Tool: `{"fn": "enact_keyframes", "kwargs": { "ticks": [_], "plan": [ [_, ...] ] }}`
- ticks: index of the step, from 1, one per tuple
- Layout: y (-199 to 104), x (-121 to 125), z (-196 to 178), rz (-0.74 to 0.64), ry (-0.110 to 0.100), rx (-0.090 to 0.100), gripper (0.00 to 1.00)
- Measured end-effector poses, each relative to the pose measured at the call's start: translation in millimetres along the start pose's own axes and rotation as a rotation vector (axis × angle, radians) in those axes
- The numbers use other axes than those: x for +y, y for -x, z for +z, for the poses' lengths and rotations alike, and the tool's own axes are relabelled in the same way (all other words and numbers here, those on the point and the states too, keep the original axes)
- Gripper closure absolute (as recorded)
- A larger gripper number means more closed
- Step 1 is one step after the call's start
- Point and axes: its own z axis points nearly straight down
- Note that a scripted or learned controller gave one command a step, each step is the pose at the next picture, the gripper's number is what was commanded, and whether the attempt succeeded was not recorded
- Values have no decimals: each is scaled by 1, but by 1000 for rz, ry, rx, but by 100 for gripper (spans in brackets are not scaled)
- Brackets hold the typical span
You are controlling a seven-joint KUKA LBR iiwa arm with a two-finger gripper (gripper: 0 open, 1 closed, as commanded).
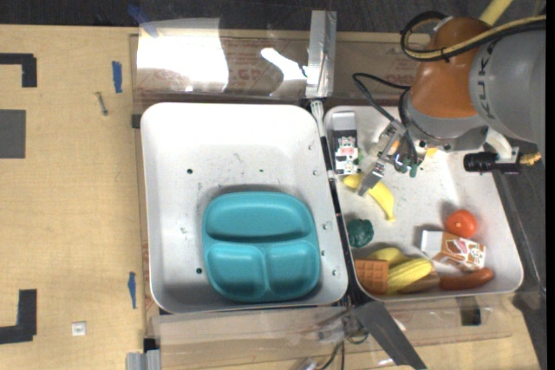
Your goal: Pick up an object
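My gripper (pixel 375 173) hangs over the upper left part of the right bin (pixel 507 212), reaching down and left from the grey arm with the orange band (pixel 447 82). Its tip is just above a yellow banana (pixel 381 201), which lies on the bin floor; I cannot tell whether they touch. Along the bin's front lie a dark green piece (pixel 359 231), a brown waffle (pixel 371 274), a yellow corn cob (pixel 409 273) and a brown sausage (pixel 466 278). A red tomato (pixel 462 223) and a small printed box (pixel 462 252) sit at the right.
The left bin (pixel 173 152) holds a teal compartment tray (pixel 258 245) at its front. A small white labelled item (pixel 345 150) lies against the right bin's left wall. Cables loop behind the arm, and a clear plastic sheet (pixel 225 61) lies behind the bins.
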Motion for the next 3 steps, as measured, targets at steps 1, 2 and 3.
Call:
{"fn": "enact_keyframes", "kwargs": {
  "ticks": [1,2,3],
  "plan": [
    [-35,-19,-1,67,-2,3,0],
    [-34,-18,-12,64,0,0,100],
    [-49,59,-102,160,3,0,100]
  ]
}}
